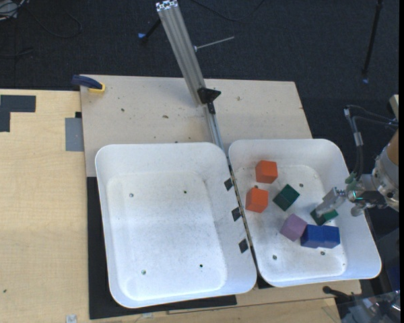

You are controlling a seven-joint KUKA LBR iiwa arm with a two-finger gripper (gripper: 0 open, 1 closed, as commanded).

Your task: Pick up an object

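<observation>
The right bin (337, 155) holds five small blocks and one small dark green thing. Two orange blocks sit near the bin's left side: one (266, 171) is higher up and one (256, 199) is just below it, close together but not touching as far as I can tell. A dark green block (286, 196) sits to the right of the lower orange one, turned so that a corner points up the picture like a diamond. Below it lies a purple block (293, 227), also turned a bit. Just beside the purple block, on its right, is a blue block (320, 236); it is longer than the others and its long side runs left to right across the bin. The tool (328, 207) reaches in from the right and hangs low over the right part of this bin, right above the blue block. A small dark green piece (323, 214) sits at its tip, but I cannot tell if the tool is open, closed, or gripping that piece. The purple and dark green blocks lie close on the tool's left. The left bin (114, 163) is white with little dark specks on its floor. Both bins rest on a pale desk (141, 110). A long silver metal bar (183, 49) slants up from the desk behind the bins. A small blue and yellow clamp (89, 83) sits at the desk's far left corner.
</observation>
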